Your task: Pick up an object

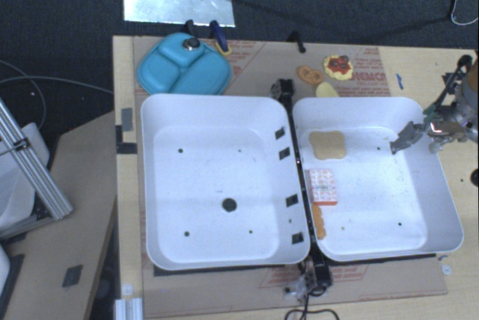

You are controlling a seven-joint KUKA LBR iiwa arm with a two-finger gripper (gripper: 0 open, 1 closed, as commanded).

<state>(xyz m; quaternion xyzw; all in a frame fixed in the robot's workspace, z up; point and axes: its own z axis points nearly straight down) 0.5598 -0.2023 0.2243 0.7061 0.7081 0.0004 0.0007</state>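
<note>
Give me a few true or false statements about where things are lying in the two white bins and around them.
1. The tan bread slice lies in the right bin. True.
2. The red-and-white checked packet lies in the left bin. False: it lies in the right bin, near the divider.
3. The blue divided plate sits on the bench behind the left bin. True.
4. The claw is over the left bin. False: it is over the right bin's right side.

Two white bins (217,105) — one blue tray (183,66), one red-checked packet (323,186).
</note>
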